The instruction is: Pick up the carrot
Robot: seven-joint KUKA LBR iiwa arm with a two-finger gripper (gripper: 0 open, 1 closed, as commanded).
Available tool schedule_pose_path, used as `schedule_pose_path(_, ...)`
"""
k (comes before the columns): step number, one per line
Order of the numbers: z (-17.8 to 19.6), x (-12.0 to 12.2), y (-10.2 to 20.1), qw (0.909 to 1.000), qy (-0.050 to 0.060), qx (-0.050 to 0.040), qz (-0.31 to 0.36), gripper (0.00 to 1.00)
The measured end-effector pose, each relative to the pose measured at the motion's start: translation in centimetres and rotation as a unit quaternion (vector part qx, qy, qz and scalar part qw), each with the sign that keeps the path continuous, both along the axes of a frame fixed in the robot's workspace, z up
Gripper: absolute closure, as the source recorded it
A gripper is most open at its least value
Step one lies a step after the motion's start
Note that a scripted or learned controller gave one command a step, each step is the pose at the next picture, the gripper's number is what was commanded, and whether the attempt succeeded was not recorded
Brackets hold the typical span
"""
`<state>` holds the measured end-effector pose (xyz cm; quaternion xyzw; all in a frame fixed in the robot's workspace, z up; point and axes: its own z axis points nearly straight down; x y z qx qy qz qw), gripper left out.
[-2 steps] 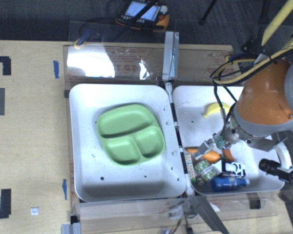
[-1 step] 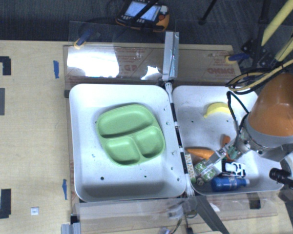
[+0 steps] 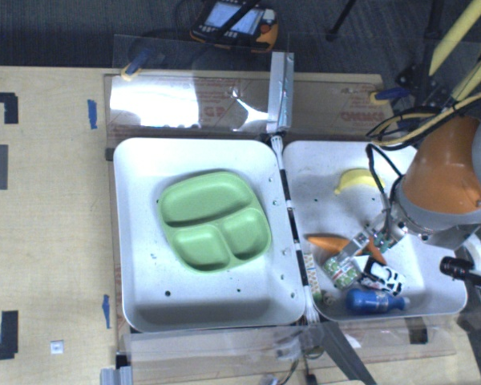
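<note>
The carrot (image 3: 330, 242) lies in the right bin (image 3: 321, 175), near its left wall, long axis running roughly nine to three o'clock. The gripper (image 3: 374, 245) hangs just beside its three o'clock end; whether the jaws are open or closed cannot be told. Space is tight: a small packet (image 3: 342, 269) sits at six o'clock, a blue bottle (image 3: 372, 300) beyond, a banana (image 3: 357, 180) toward one o'clock. The left bin (image 3: 136, 215) holds a green divided plate (image 3: 215, 220).
</note>
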<state>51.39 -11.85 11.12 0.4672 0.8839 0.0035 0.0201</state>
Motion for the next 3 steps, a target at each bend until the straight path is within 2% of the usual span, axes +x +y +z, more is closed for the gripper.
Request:
schedule_pose_path(1, 0.0, 2.3, 0.2, 0.9969, -0.004, -0.0053, 0.079, 0.00)
schedule_pose_path(2, -2.4, 2.8, 0.8, 0.9985, 0.014, 0.0063, -0.053, 0.00)
schedule_pose_path(3, -1.3, 2.9, 0.8, 0.9985, 0.011, 0.0061, -0.053, 1.00)
